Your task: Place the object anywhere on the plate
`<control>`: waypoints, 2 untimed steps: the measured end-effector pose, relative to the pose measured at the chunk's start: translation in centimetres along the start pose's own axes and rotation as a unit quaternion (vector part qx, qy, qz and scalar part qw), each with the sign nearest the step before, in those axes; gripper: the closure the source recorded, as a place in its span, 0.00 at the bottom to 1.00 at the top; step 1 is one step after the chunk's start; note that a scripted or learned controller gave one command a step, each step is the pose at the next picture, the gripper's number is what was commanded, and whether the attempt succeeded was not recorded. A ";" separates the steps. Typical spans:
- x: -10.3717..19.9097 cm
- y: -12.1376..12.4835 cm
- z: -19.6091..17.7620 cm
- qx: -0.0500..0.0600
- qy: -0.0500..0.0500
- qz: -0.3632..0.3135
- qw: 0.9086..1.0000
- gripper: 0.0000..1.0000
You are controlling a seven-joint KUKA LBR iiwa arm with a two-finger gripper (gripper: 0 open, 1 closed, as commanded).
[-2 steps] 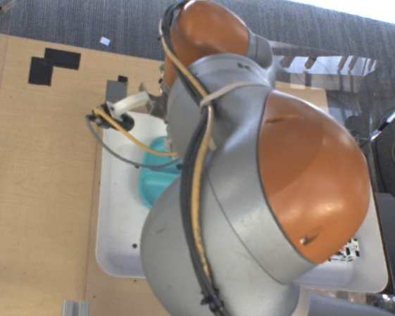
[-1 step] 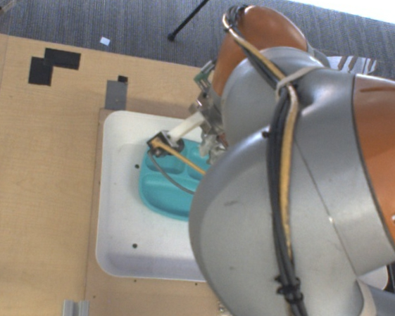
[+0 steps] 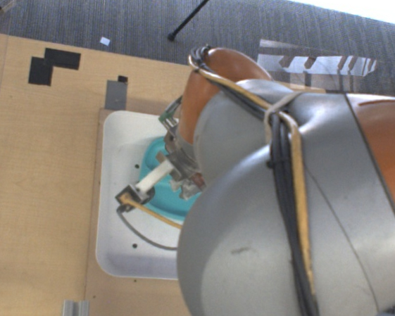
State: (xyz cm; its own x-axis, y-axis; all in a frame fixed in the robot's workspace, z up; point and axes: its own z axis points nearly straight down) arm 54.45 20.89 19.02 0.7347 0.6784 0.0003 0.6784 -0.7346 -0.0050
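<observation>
A teal plate point(image 3: 153, 157) lies in the left white bin point(image 3: 107, 200), with its right part hidden under the arm. My gripper point(image 3: 180, 172) hangs low over the plate's middle, and the wrist above covers much of it. A small brownish bit point(image 3: 160, 158) shows at the gripper's left edge on the plate; I cannot tell what it is or whether it is held.
The grey and orange arm point(image 3: 296, 222) covers the view's right half and the other bin. Bare wooden bench point(image 3: 31, 191) lies left of the bin, with black marks point(image 3: 52, 65) and a small grey bracket point(image 3: 116, 93) at the back.
</observation>
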 end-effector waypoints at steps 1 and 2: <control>6.9 3.6 -5.5 -0.003 0.004 0.138 0.990 1.00; 8.3 4.2 2.2 -0.001 -0.003 0.111 0.994 1.00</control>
State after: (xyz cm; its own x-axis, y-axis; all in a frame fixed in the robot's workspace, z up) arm 63.37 23.43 16.83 0.8663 0.4995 -0.0065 0.4995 -0.8663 -0.0023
